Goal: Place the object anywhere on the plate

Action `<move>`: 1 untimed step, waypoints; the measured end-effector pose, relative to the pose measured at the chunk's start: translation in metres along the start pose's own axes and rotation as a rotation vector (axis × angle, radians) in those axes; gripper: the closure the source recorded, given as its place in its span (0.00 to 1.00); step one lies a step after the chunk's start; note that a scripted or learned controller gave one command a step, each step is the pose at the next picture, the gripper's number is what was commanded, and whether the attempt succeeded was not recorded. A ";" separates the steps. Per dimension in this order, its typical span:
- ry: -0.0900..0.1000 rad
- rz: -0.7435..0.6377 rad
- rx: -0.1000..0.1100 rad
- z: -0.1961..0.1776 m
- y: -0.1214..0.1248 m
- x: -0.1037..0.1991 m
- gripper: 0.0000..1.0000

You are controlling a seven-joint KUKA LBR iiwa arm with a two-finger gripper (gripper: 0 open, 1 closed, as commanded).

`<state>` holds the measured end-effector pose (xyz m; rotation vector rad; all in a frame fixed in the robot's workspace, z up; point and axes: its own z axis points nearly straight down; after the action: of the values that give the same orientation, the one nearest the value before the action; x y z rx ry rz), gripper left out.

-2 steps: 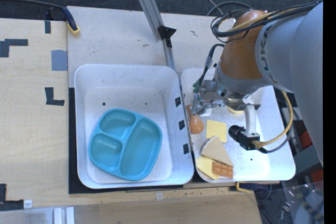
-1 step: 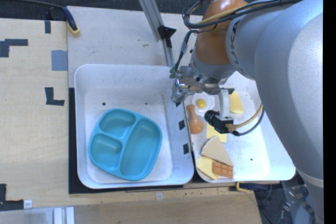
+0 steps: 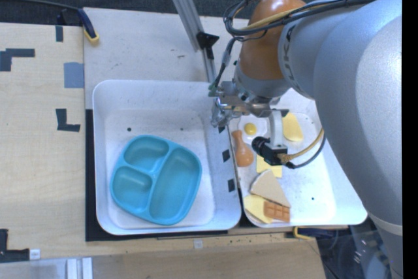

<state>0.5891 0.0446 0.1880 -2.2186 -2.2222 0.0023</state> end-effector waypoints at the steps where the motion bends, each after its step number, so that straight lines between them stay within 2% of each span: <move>1: 0.000 0.002 -0.007 -0.071 -0.020 -0.016 1.00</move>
<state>0.5694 0.0284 0.2595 -2.2240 -2.2235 -0.0052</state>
